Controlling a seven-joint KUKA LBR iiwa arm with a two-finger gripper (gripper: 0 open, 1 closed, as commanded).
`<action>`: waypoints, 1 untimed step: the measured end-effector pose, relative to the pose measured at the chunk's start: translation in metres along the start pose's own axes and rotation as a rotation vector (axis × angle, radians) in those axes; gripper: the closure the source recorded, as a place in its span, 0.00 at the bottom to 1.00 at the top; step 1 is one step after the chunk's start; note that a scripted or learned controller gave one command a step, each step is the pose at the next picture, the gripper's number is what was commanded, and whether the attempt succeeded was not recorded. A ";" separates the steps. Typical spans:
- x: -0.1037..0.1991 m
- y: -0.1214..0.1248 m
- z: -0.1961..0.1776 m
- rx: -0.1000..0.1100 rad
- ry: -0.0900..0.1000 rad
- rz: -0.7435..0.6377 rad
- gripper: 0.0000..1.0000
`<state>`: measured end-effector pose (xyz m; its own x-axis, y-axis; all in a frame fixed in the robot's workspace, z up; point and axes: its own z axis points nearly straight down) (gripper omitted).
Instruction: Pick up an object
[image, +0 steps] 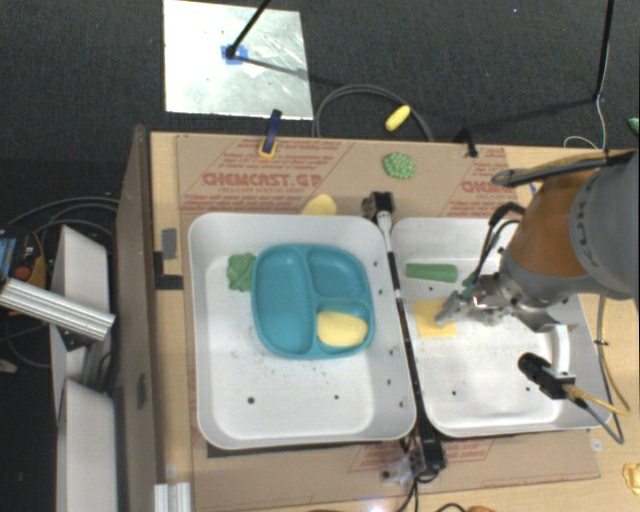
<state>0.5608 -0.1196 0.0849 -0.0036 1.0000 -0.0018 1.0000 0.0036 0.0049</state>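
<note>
We look down at a slant on a desk (300, 180) carrying two shallow white bins side by side. The left bin (225, 400) holds a blue divided plate (290, 300); a yellow lemon-like piece (341, 328) sits in the plate's compartment at about 4 o'clock, and a green leafy piece (241, 270) touches the plate's rim at 10 o'clock. The right bin (480, 410) holds a green bar (431, 271) near its 11 o'clock corner and a flat yellow piece (432, 320) at 9 o'clock. The grey and orange arm (570, 235) reaches in from 3 o'clock, and its hand (458, 308) sits right over the yellow piece's edge. We cannot tell how the hand is set, or whether it grips the piece.
</note>
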 end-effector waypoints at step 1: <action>-0.050 0.075 -0.001 -0.005 -0.003 0.000 0.00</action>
<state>0.6359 -0.1698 0.0862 -0.0037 1.0000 -0.0047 0.9999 0.0037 0.0096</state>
